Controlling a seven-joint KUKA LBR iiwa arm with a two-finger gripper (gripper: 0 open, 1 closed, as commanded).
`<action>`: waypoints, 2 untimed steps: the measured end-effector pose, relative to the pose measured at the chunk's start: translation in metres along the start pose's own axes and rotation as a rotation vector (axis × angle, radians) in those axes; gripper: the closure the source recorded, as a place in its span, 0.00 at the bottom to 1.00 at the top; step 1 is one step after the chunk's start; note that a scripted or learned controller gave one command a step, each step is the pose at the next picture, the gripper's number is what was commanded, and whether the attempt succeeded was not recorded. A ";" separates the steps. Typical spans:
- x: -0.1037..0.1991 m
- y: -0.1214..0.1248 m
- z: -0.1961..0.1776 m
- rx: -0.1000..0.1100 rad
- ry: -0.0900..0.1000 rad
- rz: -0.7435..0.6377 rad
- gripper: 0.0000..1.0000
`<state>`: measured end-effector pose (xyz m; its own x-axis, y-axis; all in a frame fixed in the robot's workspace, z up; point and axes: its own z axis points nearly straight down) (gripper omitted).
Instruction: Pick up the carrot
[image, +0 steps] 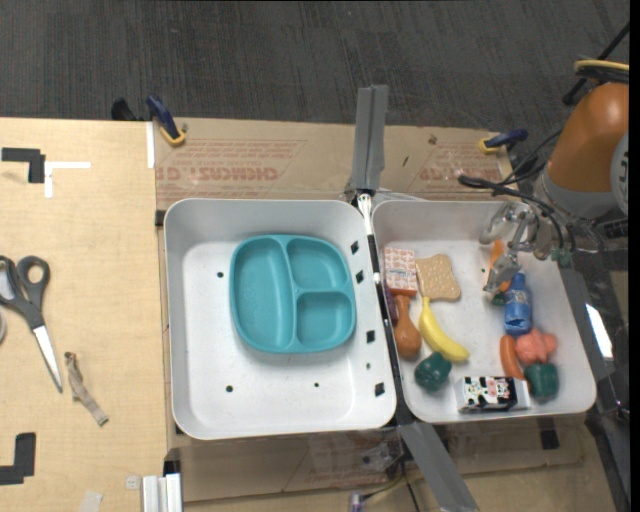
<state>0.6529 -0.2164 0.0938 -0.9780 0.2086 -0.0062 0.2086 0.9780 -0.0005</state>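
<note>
Carrot (509, 357) lying nearer the camera than the gripper (500, 280), beyond the blue bottle (517, 306) (open or closed: cannot tell).

Bright, even overhead light; soft shadows, slight blur.

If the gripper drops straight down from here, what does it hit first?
Probably the blue bottle, lying just under the gripper in the right bin. The carrot lies beyond it. Depth is unclear from this slant.

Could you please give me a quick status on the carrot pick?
Pincer over right bin, nothing seen held. Carrot near front right, untouched. Blue bottle, pink toy, green toy crowd it.
</note>
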 end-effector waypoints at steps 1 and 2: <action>-0.002 0.002 -0.012 0.001 -0.007 -0.004 1.00; 0.063 0.079 -0.096 -0.002 0.003 -0.179 1.00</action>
<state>0.6072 -0.1258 0.1891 -0.9995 0.0311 -0.0031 0.0311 0.9995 0.0005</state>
